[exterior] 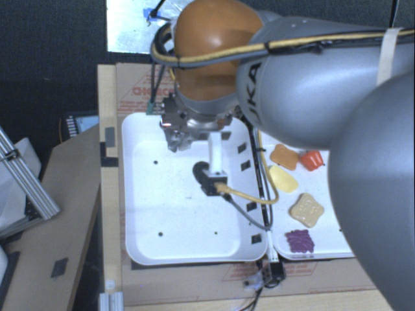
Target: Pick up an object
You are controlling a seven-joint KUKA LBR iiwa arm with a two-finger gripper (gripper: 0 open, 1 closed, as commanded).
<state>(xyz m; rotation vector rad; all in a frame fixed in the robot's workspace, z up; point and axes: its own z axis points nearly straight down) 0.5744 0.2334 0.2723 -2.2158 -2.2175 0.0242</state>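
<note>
While the big grey arm is stretched over the left bin, small toy foods are seen in the right bin. Whether the claw, near the left bin's far edge, is spread cannot be told.

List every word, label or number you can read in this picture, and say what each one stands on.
"K": one dark letter on the grey arm; any letters beside it curve out of sight.
Red print on the cardboard: too blurred to read.
No other text is legible.
</note>
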